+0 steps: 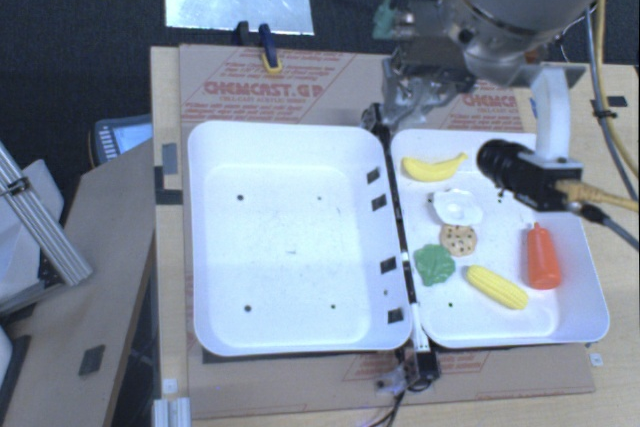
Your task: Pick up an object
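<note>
Your arm reached in from the right, and its hand (415, 100) hung at the far edge of the two bins, above the spot where the divider between them met the back rim. You could not tell from this view whether the hand was open or closed; its metal parts were bunched together and blurred, and nothing could be seen held in it.

Every object lay in the right bin (585, 315), on the near side of the hand. Closest to the hand, just below it, lay a yellow banana (433, 168). Farther toward you sat a white fried egg (457, 208), then a round cookie (458, 239) just beyond that. Beside the cookie, close to the divider, rested a green leafy piece (434, 264). A yellow corn cob (497, 287) lay farthest from the hand, and an orange bottle (541, 256) stood off to its right. A black cylinder (522, 172) on the arm jutted over the right bin.

The left bin (290, 235) lay beside the hand's left.
</note>
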You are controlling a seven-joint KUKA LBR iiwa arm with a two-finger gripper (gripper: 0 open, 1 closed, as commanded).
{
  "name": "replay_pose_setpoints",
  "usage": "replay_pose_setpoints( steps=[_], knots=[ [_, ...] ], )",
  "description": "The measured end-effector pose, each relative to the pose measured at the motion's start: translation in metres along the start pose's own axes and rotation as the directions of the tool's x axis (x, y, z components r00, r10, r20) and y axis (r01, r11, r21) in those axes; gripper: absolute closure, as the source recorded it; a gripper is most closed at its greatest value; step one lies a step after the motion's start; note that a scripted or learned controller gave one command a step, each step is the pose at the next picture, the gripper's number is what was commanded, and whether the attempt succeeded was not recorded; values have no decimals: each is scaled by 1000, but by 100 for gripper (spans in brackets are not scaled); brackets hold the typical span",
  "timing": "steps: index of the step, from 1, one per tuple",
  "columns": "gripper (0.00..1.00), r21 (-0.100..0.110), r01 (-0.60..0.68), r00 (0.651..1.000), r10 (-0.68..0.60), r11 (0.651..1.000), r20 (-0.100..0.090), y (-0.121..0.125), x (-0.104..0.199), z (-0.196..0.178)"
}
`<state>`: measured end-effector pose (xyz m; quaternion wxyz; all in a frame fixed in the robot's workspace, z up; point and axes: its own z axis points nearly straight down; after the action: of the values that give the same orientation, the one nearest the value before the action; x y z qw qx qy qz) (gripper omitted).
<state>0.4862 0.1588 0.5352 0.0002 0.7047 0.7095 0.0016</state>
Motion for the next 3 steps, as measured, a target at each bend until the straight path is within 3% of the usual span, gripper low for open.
replay_pose_setpoints(
  steps=[1,2,3],
  knots=[
    [100,-1,-2,1000,2,1000,1,27,32,0],
    [100,8,-6,1000,6,1000,4,-1,7,88],
    [100,-3,-2,1000,2,1000,-1,0,14,20]
  ],
)
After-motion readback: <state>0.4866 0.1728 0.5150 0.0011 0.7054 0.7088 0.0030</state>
